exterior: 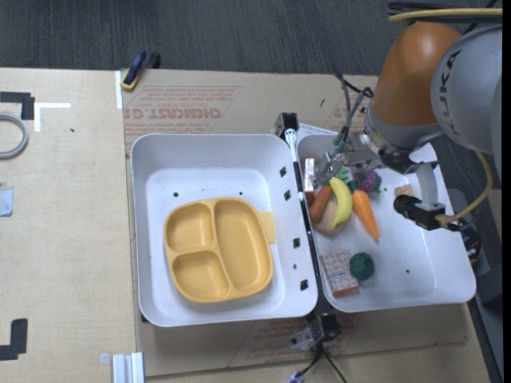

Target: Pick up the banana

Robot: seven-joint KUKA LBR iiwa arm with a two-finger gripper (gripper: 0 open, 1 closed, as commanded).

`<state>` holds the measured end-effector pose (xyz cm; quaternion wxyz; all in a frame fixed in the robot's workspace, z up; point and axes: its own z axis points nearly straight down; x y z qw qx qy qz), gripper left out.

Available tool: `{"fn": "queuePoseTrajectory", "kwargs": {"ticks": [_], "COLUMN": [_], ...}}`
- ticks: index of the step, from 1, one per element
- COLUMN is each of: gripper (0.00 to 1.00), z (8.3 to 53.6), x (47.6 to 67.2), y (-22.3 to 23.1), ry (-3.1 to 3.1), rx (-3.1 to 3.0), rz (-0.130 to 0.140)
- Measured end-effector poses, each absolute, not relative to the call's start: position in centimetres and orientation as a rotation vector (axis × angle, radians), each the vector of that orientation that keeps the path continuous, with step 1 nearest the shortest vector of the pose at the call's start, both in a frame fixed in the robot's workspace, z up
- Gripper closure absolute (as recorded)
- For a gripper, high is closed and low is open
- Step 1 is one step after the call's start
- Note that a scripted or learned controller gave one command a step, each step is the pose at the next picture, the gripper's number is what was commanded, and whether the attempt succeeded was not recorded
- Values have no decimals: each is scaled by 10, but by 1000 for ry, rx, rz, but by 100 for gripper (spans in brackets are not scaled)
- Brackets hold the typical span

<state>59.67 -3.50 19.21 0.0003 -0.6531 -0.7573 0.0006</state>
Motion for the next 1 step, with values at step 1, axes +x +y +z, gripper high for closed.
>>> {"fn": "queuePoseTrajectory", "kwargs": {"ticks": [1], "gripper": [0], "z": [122], "x": [605], "y": [-99], "ry": [-2492], "rx": [-1912], "rz": [1]}}
